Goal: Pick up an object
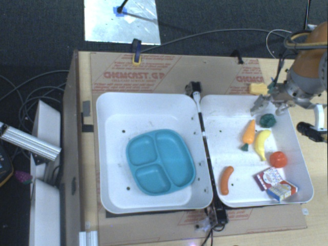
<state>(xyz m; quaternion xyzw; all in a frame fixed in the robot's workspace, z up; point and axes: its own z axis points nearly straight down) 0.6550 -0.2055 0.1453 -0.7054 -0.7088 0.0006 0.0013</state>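
- The gripper (270, 104) hangs over the far right bin (225, 199), fingers spread apart, nothing between them.
- Just beside it lies a dark green toy (267, 120), with a carrot (249, 131) and banana (262, 143) nearer.
- The green toy looks light, small and probably smooth, so it may slip; squeezing across its middle seems best.
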